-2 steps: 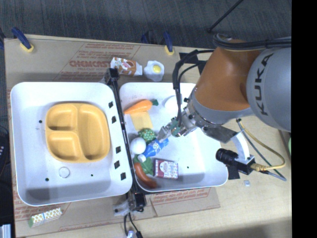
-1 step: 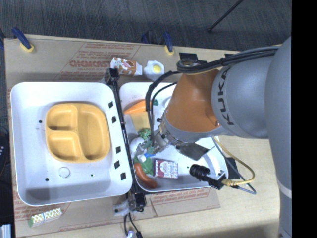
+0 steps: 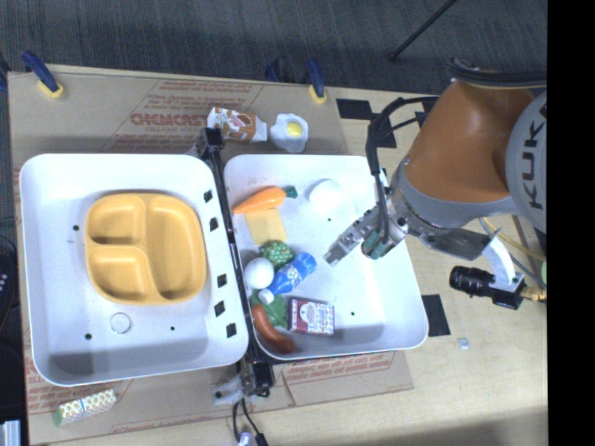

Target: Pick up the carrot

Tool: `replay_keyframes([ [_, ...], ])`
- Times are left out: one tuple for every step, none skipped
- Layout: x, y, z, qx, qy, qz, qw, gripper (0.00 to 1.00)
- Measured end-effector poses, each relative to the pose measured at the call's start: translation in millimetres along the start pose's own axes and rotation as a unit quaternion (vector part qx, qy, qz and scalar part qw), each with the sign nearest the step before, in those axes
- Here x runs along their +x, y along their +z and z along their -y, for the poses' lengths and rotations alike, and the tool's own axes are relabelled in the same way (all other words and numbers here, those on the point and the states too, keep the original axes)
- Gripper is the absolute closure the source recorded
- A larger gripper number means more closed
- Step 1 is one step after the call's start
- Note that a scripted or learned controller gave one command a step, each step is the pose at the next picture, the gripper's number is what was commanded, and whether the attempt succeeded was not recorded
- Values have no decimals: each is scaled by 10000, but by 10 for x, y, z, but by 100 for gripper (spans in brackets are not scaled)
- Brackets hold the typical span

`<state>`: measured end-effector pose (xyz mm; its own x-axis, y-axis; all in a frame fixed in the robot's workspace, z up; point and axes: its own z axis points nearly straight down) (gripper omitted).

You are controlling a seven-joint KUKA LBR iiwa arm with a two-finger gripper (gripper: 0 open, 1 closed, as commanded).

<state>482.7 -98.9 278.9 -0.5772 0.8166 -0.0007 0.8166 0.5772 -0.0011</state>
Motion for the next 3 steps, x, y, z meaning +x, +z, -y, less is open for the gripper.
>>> replay_keyframes([
  [442, 871, -230, 10, -297, -17, 9996, 100],
  [439, 869, -229, 8, -292, -15, 9996, 0],
  [33, 760, -846, 3, -182, -6, 9998, 0],
])
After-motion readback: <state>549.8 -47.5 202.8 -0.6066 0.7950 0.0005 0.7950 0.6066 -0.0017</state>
